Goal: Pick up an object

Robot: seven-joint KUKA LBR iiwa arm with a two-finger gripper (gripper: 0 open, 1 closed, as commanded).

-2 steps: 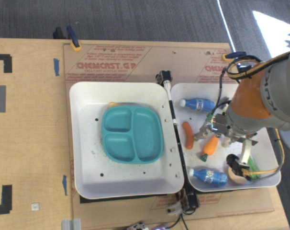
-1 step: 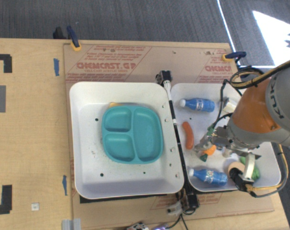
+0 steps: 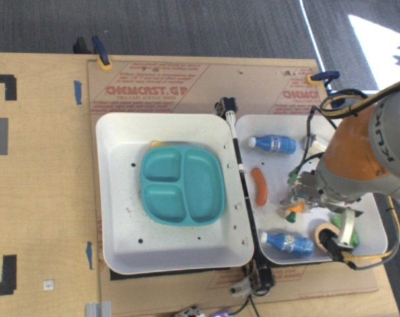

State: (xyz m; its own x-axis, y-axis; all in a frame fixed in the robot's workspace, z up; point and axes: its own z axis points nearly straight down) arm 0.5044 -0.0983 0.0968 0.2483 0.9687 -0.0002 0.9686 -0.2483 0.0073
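left bin: teal divided plate flat in it. right bin: orange sausage near the left wall, blue bottle at the far end, second blue bottle at the near end. gripper low between the bottles, right over a small orange-green piece; jaw state: can't tell

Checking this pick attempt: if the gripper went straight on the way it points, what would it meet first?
Probably the small orange-and-green object just beneath the gripper on the floor of the right bin. Depth is unclear, so it could land beside it.
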